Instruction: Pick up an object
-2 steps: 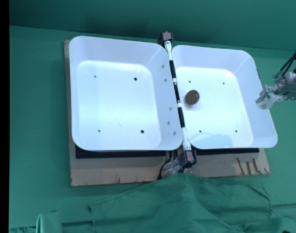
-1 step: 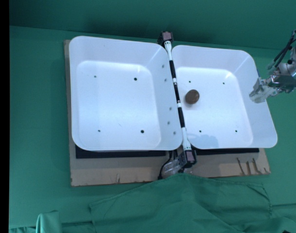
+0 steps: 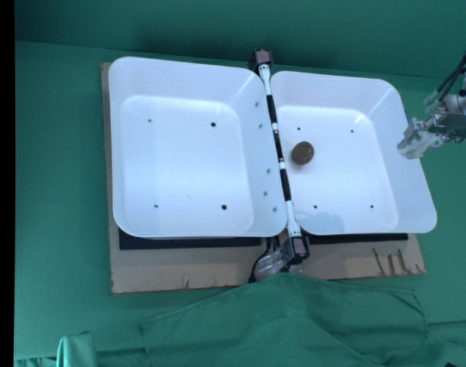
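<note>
We look down on a green cloth (image 3: 57, 167) that covers the bench, with more of it bunched in folds along the near edge. On it lies a brown board (image 3: 179, 277), and on the board sit two shallow white bins side by side.

The left bin (image 3: 122, 136) is the nearer to the view's left edge; we see a few small dark holes in its floor. The right bin (image 3: 401, 197) touches it along their shared rims. Over that seam runs a thin rod (image 3: 276, 140) banded black and white, with a dark fitting at each end, one at the far side and one at the near side of the bins.

The arm (image 3: 464, 90) comes in at the right edge, and we see just its last part. Its gripper (image 3: 412, 145) hangs over the right rim of the right bin, well apart from the object. We cannot tell how it is set, and we see nothing held in it.

The object (image 3: 302, 153), small, round and brown, lies on the floor of the right bin, near its left wall and just beside the rod.
</note>
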### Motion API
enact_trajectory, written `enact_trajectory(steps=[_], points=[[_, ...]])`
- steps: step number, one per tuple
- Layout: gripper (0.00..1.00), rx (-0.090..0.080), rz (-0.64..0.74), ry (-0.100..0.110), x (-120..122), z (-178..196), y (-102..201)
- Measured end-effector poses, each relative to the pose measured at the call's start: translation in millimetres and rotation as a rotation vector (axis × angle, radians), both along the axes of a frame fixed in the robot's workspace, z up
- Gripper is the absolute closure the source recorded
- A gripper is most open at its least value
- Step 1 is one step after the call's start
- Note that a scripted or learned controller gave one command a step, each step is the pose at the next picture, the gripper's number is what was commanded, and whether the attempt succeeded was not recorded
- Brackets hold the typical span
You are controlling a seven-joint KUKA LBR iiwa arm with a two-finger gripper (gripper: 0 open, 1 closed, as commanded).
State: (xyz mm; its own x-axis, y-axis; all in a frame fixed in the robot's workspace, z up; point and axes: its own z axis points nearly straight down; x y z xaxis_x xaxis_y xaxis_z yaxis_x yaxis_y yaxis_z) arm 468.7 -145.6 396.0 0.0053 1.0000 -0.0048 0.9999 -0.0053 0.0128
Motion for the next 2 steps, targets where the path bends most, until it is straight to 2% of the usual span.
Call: enact_trajectory(steps=[1,2], points=[[1.0,0.004,0.004,0.012,-1,-22,26],[1.0,0.004,0.006,0.005,-1,8,53]])
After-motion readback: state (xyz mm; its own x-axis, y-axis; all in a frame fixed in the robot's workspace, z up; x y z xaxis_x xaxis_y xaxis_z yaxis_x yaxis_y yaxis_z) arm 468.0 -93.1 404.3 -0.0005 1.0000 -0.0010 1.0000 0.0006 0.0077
